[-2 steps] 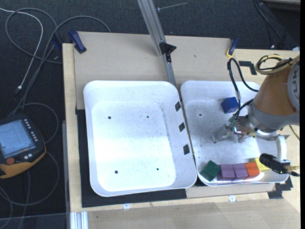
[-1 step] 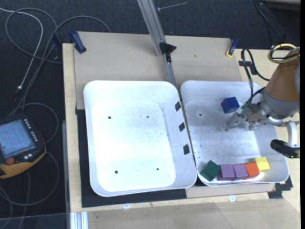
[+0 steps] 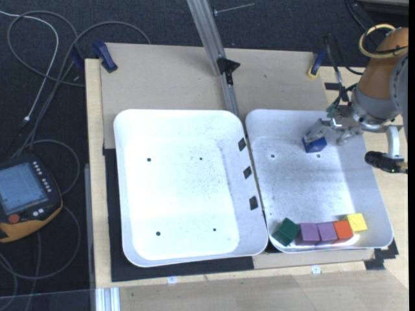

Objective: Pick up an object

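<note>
Arm enters from the right; pincer (image 3: 322,135) is over the upper part of the right bin (image 3: 363,173), with a blue block (image 3: 315,144) at its tip. Block looks pinched between the fingers, slightly tilted, but whether it is off the bin floor cannot be told. Left bin (image 3: 130,173) sits alongside on the bench (image 3: 162,76). Other candidates line the right bin's near wall: green block (image 3: 285,230), purple block (image 3: 310,232), orange block (image 3: 342,229), yellow block (image 3: 356,222), touching in a row. Risks: grip seems to be on the block's edge, so it may rotate and slip out on lift; a fast rise could shake it loose.
</note>
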Tool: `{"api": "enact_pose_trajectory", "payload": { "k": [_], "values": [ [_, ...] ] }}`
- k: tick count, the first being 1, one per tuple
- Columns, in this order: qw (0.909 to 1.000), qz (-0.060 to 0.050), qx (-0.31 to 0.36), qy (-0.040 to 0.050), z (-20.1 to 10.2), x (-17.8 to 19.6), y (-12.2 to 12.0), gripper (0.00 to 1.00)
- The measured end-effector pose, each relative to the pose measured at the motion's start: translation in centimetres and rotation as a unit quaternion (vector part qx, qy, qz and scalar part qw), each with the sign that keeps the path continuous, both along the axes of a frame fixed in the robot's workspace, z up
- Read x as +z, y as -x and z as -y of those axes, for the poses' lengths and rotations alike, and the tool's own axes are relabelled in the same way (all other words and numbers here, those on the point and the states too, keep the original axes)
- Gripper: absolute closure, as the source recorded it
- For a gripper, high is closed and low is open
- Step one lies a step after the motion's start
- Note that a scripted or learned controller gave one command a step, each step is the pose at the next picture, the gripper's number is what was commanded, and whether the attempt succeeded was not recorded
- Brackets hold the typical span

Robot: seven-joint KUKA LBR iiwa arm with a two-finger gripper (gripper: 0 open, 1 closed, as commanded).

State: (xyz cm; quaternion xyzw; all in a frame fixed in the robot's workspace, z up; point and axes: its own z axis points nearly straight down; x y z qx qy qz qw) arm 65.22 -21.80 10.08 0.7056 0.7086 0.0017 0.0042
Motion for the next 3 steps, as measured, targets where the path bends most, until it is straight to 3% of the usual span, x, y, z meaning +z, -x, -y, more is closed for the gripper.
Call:
{"api": "enact_pose_trajectory", "payload": {
  "k": [1,2,3],
  "values": [
    [1.0,-0.003,0.0,-0.0001,0.0,1.1,0.2,1.0],
    [1.0,-0.002,0.001,0.0008,-0.1,2.1,0.2,1.0],
    [1.0,-0.005,0.002,-0.0043,-12.9,5.6,1.0,1.0]
  ]
}}
